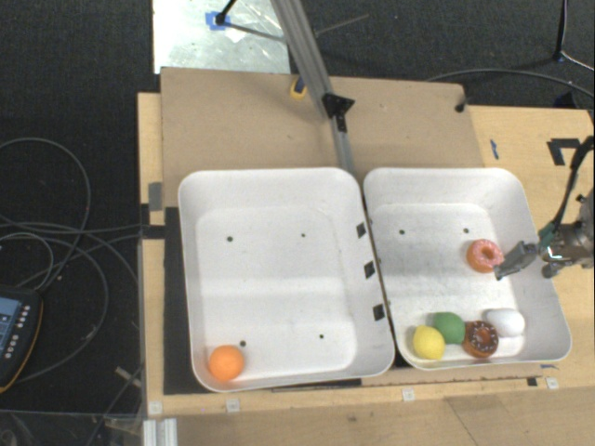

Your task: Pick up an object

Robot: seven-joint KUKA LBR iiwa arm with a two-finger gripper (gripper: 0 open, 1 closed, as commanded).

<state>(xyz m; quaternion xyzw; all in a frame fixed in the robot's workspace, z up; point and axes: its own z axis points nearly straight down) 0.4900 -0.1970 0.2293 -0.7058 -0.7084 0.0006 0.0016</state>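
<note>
In the right bin (437, 203), a pink frosted donut (483, 255) lies near the right wall. My gripper (532, 258) reaches in over the bin's right rim, just to the right of the pink donut and close to it. Along the bin's front wall sit a yellow lemon (428, 342), a green round fruit (449, 326), a chocolate donut (481, 339) and a white egg (505, 322), all bunched together. An orange ball (225, 362) rests in the front left corner of the left bin (270, 203).
A grey slanted pole (307, 45) with a black clamp crosses the brown board behind the bins. Black clips (369, 268) mark the seam between the bins. Cables and a handheld pendant (17, 328) lie on the floor at the left.
</note>
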